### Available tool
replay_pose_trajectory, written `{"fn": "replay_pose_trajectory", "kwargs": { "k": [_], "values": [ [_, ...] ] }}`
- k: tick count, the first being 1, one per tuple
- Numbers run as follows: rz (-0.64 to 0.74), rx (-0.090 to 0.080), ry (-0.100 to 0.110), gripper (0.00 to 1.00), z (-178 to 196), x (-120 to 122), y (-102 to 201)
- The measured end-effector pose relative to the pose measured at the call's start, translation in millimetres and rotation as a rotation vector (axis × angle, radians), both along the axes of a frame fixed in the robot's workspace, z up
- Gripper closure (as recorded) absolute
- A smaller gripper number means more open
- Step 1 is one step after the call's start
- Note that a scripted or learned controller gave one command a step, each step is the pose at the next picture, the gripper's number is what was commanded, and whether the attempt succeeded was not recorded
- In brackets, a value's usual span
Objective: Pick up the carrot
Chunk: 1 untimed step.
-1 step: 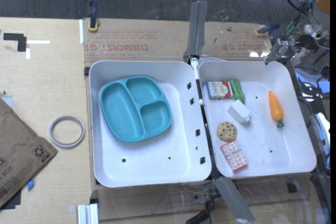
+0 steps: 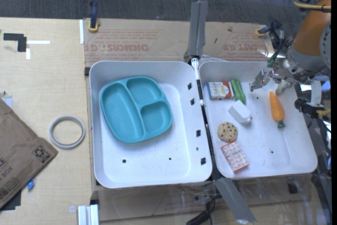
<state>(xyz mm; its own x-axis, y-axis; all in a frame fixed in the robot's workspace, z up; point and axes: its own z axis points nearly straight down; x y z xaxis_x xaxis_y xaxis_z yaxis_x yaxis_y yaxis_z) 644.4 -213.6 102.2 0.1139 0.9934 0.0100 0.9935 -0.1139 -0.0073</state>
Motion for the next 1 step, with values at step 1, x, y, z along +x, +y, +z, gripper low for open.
{"fn": "replay_pose_trajectory", "kwargs": {
  "k": [1],
  "values": [
    [-0.008, -0.002, -0.004, 0.00, -9.7, -52.6, 4.3]
  ]
}}
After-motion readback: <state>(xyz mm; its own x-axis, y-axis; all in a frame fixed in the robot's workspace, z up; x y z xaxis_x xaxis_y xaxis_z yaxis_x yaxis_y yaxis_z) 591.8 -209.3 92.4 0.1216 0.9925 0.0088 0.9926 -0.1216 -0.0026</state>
